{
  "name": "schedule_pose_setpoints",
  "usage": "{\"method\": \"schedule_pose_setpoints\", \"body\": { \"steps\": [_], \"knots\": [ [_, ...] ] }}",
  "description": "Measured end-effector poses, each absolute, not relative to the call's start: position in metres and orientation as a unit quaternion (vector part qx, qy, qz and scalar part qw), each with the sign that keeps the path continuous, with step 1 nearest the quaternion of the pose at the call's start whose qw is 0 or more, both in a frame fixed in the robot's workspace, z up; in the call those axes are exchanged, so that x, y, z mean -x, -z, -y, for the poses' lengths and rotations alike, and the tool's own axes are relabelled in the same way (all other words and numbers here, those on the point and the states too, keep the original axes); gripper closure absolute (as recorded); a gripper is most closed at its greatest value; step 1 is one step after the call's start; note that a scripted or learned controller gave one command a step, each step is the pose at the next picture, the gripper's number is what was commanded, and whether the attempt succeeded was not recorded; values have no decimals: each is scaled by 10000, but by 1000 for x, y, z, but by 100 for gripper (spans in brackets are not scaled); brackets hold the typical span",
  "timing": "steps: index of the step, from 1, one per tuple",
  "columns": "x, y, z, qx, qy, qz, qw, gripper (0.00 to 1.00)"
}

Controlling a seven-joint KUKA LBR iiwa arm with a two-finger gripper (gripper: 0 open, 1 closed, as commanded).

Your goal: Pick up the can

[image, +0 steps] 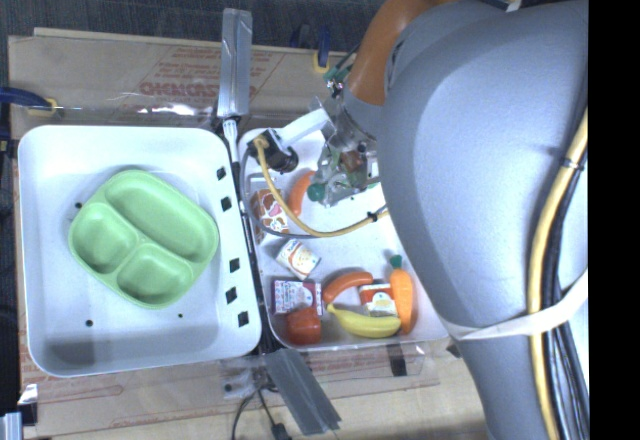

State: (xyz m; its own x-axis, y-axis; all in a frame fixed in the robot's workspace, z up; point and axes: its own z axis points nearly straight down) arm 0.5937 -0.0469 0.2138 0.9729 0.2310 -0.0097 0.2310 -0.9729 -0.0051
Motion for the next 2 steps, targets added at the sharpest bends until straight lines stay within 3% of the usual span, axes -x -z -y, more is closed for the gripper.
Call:
{"method": "schedule_pose_setpoints", "body": {
  "steps": [1, 2],
  "knots": [
    [-611, -262, 24, 9948, -17, 1021, -2, 100],
    [-582, -188, -60, 9788, -58, 2049, 20, 100]
  ]
}}
